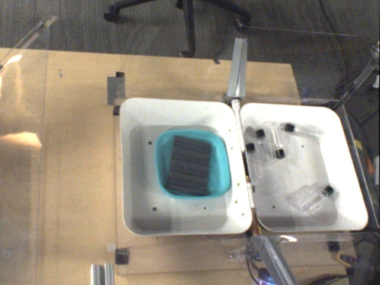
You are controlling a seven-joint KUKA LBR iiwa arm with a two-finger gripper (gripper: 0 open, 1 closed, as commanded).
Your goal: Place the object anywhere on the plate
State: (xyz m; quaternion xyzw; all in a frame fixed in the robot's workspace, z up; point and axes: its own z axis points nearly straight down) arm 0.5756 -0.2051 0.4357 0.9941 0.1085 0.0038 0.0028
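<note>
Dark ridged block [190, 164] on teal plate [222, 159]

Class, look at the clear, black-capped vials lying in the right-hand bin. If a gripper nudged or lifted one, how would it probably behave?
The clear vials lie on their sides and look cylindrical, so a nudge would probably roll them across the right bin. Their transparent, glossy walls suggest a smooth surface that may slip. They look small and seemingly empty, so likely light.
</note>
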